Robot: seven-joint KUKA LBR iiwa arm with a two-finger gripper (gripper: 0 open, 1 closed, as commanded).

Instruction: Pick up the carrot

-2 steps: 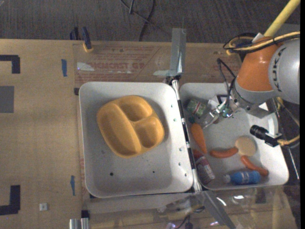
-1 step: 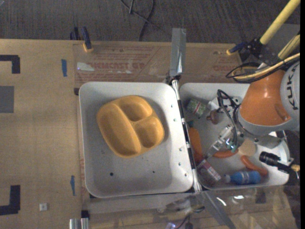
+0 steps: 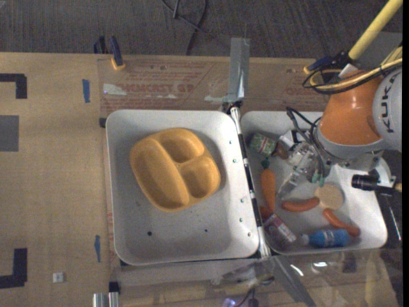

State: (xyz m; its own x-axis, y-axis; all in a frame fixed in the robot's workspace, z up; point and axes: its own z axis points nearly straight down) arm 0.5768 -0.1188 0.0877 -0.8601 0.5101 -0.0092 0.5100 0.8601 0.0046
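Observation:
The carrot (image 3: 268, 189) is a short orange stick lying lengthwise near the left wall of the right bin (image 3: 377, 235). My gripper (image 3: 293, 179) hangs over the middle of that bin, just right of the carrot and a little above it, with a small gap between them. Nothing can be seen held in it. The grey arm with its orange band (image 3: 348, 117) comes in from the upper right and hides the back part of the bin.
Around the carrot lie a green can (image 3: 262, 144), two sausages (image 3: 300, 204) (image 3: 339, 221), a beige disc (image 3: 331, 197), a blue bottle (image 3: 327, 238) and a dark packet (image 3: 279, 228). The left bin (image 3: 128, 235) holds a yellow divided plate (image 3: 176, 168).

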